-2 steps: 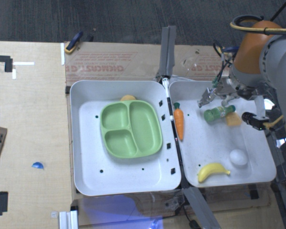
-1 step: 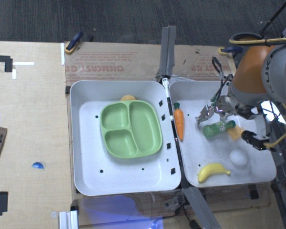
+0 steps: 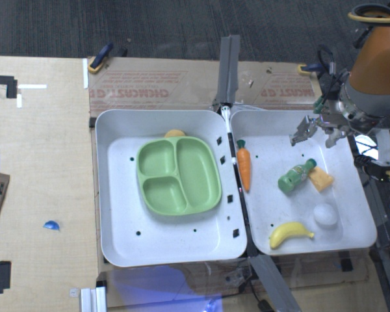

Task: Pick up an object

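Observation:
My gripper (image 3: 316, 134) hangs over the back of the right bin (image 3: 268, 138), its fingers spread open with nothing between them. Below it in that bin lie a green bottle (image 3: 296, 176) on its side and a yellow-orange wedge (image 3: 321, 180) touching the bottle's cap end. A carrot (image 3: 244, 166) lies along the bin's left wall. A white ball (image 3: 325, 215) and a banana (image 3: 290, 233) sit near the front. The gripper is above and apart from all of them.
The left bin (image 3: 117, 220) holds a green divided plate (image 3: 179, 174), with a small yellow object (image 3: 175, 134) peeking out behind it. A grey divider post (image 3: 228, 70) rises between the bins at the back. Cardboard (image 3: 149, 83) lies behind the bins.

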Motion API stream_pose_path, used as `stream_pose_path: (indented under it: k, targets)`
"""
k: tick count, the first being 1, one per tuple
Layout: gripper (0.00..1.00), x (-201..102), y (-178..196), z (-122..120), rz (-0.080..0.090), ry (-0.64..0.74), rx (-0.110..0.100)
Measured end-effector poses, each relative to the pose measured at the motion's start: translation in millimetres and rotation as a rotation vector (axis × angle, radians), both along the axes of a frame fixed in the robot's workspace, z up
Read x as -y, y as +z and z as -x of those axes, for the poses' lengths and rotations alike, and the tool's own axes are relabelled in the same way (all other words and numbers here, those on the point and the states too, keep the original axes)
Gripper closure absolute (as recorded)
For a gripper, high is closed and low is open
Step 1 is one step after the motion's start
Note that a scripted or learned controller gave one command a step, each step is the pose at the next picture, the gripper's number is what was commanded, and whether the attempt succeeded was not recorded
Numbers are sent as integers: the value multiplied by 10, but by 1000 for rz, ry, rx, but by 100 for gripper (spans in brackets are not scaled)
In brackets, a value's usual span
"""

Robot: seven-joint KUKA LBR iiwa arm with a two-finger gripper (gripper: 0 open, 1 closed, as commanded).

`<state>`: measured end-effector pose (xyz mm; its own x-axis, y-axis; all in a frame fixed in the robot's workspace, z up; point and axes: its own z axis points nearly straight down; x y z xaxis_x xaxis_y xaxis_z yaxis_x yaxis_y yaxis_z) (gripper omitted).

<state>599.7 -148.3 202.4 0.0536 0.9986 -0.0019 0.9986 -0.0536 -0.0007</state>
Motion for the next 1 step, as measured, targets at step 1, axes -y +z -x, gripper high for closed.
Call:
stream_pose_path:
  k: [1]
  targets:
    - [0, -114, -1101, 415, -2, -32, 0]
